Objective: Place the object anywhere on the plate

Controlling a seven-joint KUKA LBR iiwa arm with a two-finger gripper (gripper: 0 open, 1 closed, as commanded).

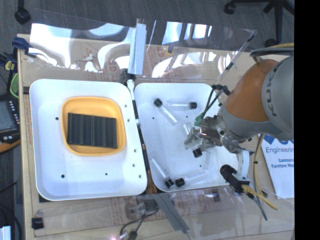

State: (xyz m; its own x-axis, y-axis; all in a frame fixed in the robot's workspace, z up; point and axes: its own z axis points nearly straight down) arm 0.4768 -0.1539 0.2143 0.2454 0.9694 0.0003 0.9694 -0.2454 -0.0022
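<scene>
- The gripper [196, 139] hung low in the right bin [150, 134], likely reaching for a tube [181, 105].
- Its grip state was unclear.
- The yellow plate [92, 106] waited in the left bin [42, 134].

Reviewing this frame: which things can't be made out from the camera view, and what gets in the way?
- Gripper: finger state unreadable; small metal parts and cables clutter it.
- Clear tubes in the right bin: transparent against white, so outlines and exact count are uncertain; whether one is grasped cannot be told.
- Right bin's right side: hidden under the arm.
- Plate: the dark ribbed insert's material is too coarse to identify.
</scene>
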